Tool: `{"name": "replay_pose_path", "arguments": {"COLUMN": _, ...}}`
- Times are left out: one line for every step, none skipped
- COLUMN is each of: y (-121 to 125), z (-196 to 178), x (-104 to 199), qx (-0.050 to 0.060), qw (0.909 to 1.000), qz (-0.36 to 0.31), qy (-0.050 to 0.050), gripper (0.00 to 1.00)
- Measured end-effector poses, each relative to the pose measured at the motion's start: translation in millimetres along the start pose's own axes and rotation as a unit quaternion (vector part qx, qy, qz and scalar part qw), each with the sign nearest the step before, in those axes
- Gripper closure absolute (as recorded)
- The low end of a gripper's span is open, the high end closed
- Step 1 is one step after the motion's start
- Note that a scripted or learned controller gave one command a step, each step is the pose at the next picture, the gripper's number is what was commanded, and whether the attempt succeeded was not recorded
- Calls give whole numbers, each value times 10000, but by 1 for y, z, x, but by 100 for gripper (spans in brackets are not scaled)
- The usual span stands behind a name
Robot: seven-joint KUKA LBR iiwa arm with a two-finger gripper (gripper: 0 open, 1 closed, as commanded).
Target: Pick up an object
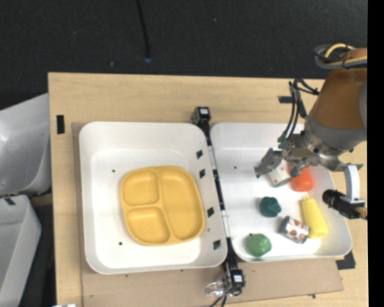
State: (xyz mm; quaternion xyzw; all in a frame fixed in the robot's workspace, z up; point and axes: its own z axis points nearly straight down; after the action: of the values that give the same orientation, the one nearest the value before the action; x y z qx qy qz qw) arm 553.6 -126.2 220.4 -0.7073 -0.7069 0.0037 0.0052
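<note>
The orange ball (302,181) lies in the right bin (243,139), touching the gripper (278,167), whose grip I cannot tell, so I judge nothing lifted yet.

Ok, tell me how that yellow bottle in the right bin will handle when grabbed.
The yellow bottle lies on its side, so a push may roll it. Its smooth, rounded body could slip between fingers. It looks like light plastic, probably stiff.

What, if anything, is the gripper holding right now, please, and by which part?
It cannot be told: the gripper hangs low in the right bin beside the orange object.
</note>
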Motion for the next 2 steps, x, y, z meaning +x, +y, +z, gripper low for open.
{"name": "replay_pose_path", "arguments": {"y": 3, "z": -7, "x": 0, "qx": -68, "qw": 10000, "qz": -14, "qy": -10, "gripper": 0}}
{"name": "replay_pose_path", "arguments": {"y": 8, "z": 37, "x": -3, "qx": -47, "qw": 10000, "qz": 5, "qy": -18, "gripper": 0}}
